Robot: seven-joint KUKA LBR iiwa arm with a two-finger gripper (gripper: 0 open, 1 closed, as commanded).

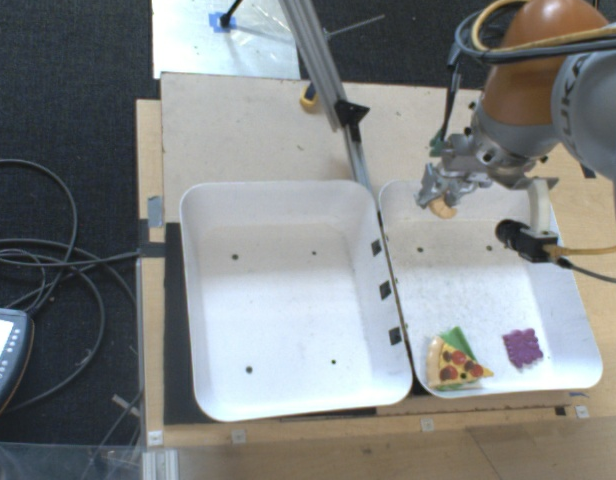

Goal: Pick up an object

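**Two bins on a wooden bench, gripper clasping a tan piece**

A pale wooden bench [248, 128] sits on dark carpet, bearing two shallow white bins. The left bin [203, 268] shows only small dark dots on its floor. The right bin [573, 318] holds a pizza slice toy [456, 361] at 7 o'clock and a purple grape cluster [523, 347] at 5 o'clock. At the bin's 11 o'clock, the gripper [443, 200] is clenched on a small tan object [445, 209], held above the rim.
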